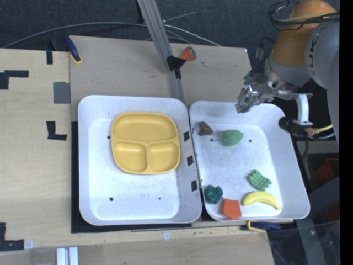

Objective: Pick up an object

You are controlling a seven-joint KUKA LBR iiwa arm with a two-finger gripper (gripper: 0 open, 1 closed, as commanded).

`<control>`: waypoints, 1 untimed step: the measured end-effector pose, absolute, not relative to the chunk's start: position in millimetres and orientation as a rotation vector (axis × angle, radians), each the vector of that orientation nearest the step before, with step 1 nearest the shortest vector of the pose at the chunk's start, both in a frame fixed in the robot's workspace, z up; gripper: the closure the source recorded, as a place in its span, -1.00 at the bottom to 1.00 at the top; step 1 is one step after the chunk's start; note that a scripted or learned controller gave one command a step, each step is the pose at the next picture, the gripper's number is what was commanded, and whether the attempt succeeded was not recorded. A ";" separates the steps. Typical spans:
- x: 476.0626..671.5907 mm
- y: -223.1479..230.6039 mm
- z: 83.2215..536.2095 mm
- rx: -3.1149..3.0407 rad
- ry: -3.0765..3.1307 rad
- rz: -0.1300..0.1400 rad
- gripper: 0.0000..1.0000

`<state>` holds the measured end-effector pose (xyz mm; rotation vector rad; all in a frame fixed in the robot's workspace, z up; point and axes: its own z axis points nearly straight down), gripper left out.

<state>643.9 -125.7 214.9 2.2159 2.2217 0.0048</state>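
Observation:
My gripper (243,105) hangs over the far rim of the right bin (287,164), its fingers pointing down and to the left. In that bin lie a small brown piece (205,128) and a light green lump (232,137) toward the far side. Near the front are a green leafy piece (258,179), a yellow banana (261,200), an orange block (231,208) and a dark green piece (213,193). The gripper is above and right of the brown piece, touching none of these. I see nothing between its fingers.
The left bin (94,164) holds a yellow divided plate (146,142). A grey metal pole (157,32) slants across the back, with an orange-tipped clamp (186,54) beside it. Cables (300,127) hang off the right bin's right rim.

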 end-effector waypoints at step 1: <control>644.8 -125.2 256.3 2.217 2.221 0.004 1.00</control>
